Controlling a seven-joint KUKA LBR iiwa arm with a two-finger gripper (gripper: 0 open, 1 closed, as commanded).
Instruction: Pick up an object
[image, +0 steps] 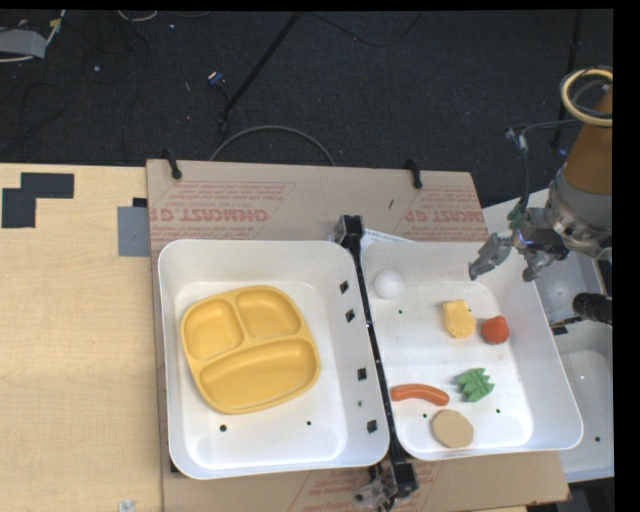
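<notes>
Over the right bin's far corner your gripper (512, 257) hangs spread and empty; descend there and you'd likely grab nothing.

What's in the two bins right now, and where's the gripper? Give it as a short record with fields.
left bin: yellow divided plate
right bin: white ball, yellow block, red tomato, green leafy piece, orange sausage, tan round piece
gripper: over the right bin's far right corner, open, holding nothing
</notes>
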